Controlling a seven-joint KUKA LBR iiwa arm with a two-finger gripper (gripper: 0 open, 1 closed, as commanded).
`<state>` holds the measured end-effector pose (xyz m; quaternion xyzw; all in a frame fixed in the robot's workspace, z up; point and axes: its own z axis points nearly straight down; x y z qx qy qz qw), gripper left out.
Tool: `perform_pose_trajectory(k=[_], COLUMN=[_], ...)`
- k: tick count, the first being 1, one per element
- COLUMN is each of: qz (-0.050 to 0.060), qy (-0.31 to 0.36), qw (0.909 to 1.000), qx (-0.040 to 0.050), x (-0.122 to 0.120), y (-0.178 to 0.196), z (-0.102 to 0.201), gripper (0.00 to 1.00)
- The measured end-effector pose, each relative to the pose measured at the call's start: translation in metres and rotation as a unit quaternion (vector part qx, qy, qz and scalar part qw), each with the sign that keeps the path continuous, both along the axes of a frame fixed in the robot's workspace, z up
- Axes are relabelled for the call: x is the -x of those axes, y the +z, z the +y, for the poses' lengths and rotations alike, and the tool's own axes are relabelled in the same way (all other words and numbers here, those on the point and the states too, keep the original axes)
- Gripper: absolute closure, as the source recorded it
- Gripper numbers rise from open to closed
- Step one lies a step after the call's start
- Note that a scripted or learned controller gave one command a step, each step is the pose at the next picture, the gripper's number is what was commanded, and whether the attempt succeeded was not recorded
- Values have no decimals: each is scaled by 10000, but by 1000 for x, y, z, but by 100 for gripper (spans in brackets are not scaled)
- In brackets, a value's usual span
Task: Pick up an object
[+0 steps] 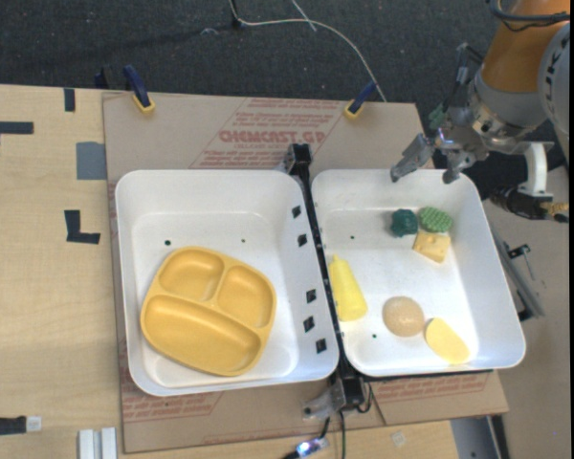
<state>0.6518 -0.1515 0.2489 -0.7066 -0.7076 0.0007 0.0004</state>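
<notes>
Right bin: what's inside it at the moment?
Inside the right bin: a dark green piece touching a light green piece, a yellow wedge, a yellow cone, a beige ball and a yellow lump. Anything beneath them is covered.

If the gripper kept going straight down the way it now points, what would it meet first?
Probably the right bin's bare floor near its back rim, short of the dark green object; the gripper looks open, though depth is uncertain.

Bench [38, 285] bearing two white bins [134, 256].
</notes>
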Motion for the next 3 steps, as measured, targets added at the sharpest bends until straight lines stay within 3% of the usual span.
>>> perform_pose_trajectory(k=[3], qz=[-9], qy=[5], qw=[10000], qx=[13], x=[-13], y=[-166], z=[-7], gripper=[0])
